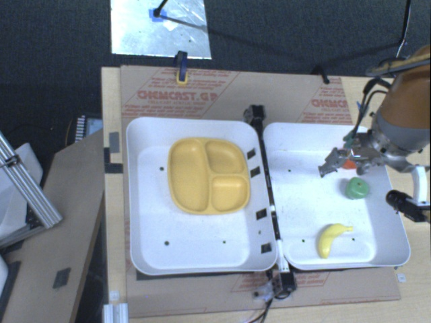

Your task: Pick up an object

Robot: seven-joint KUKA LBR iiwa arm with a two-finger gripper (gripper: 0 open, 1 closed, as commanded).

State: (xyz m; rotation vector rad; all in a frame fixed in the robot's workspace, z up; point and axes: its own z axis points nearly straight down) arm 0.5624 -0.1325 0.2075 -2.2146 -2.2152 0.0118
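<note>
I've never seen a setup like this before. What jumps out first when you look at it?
The big yellow divided plate sits in the middle of the left bin. In the right bin lie a yellow banana near the front and a small green object further back. The grey arm with its orange band leans in from the right, its gripper hanging just beside the green object.

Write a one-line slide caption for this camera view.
KUKA arm's pincer hovers over the right bin near a green object and banana; a yellow divided plate sits in the left bin.
</note>
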